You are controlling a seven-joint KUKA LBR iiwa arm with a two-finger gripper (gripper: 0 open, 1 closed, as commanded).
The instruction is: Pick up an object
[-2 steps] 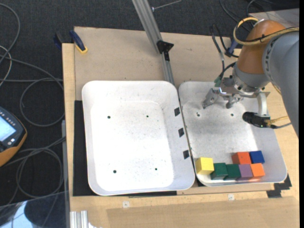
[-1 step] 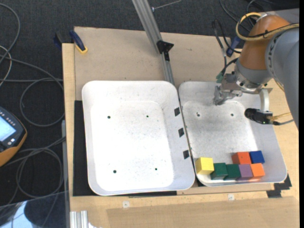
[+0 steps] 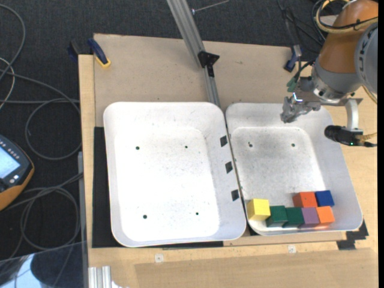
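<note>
Two white bins on a plywood bench, and the gripper hangs over the far rim of the right bin, can't tell its state. Blocks are huddled at the near edge, well apart, so it'd need to come straight toward the camera, I'd guess.

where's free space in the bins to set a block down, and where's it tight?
Left bin: its whole floor is bare. Right bin: bare from under the gripper at the far rim down to mid-floor. Crowded along the near edge: yellow block, green blocks, purple block, orange blocks and blue block clustered together.
</note>
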